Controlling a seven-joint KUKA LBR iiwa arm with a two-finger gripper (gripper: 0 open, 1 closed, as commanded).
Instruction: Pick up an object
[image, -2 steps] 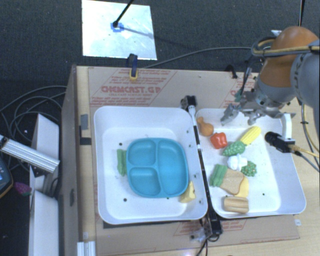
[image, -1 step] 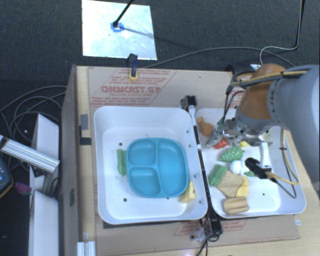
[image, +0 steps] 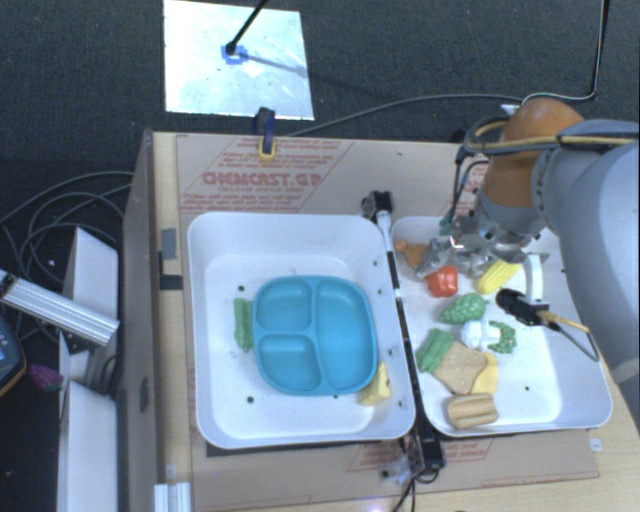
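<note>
Camera view: red "CHEMCAST GP" lettering (image: 262, 180) crosses the brown sheet (image: 300, 165) behind two white bins. The gripper (image: 450, 255) hangs above a red toy (image: 442, 283); its grip cannot be told.

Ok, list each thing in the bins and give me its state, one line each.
Blue plate: flat in the left bin, its compartments bare.
Green bean: lying beside the plate's left edge.
Yellow piece: at the plate's lower right corner.
Gripper: down in the right bin, over the toy food.
Red piece: just below the gripper.
Corn: lying tilted.
Hot dog bun: lying near the front wall.
</note>
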